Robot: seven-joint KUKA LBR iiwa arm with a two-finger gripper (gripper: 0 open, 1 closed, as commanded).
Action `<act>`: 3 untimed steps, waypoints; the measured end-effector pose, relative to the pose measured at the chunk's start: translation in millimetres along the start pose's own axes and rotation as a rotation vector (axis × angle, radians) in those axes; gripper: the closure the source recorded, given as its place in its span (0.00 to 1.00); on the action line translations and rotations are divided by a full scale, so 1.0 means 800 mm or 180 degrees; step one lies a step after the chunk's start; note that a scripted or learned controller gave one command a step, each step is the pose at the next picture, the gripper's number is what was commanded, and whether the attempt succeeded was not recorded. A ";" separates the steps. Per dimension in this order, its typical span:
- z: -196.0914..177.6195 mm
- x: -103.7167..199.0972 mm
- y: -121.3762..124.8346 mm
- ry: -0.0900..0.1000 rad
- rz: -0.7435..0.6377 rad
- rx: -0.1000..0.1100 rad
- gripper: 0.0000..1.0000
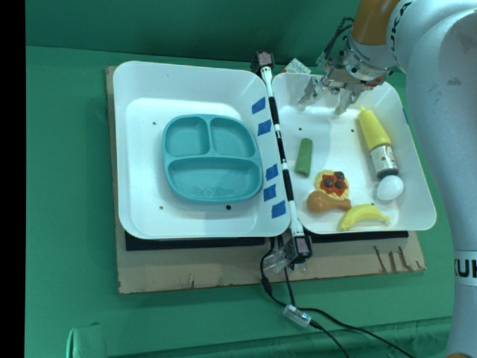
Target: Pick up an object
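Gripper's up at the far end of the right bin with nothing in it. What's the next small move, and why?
Probably shift the gripper toward the yellow bottle and line up over its body. The fingers are spread, nothing sits between them, and they hover over bare bin floor. The bottle is the nearest item, lying clear of the green piece and the egg.

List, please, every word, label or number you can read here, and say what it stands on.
"KUKA", black letters, partly cut off, low on the arm.
Dark lettering on the arm's upper link: too blurred to read.
Label on the yellow bottle: too small to read.
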State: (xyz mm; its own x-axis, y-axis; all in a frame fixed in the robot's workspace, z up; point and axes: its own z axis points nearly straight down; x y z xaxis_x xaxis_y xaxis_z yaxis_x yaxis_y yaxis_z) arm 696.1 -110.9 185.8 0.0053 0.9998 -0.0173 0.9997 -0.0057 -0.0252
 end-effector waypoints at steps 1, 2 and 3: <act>0.000 0.003 0.000 -0.0012 0.0011 0.0002 0.00; 0.000 0.003 0.000 -0.0012 0.0012 0.0002 0.00; 0.000 0.003 0.000 -0.0011 0.0009 0.0002 0.00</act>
State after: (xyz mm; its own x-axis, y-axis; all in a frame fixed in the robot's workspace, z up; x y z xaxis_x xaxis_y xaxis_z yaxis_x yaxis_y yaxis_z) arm 696.0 -108.6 185.7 0.0081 0.9998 -0.0208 0.9996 -0.0086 -0.0259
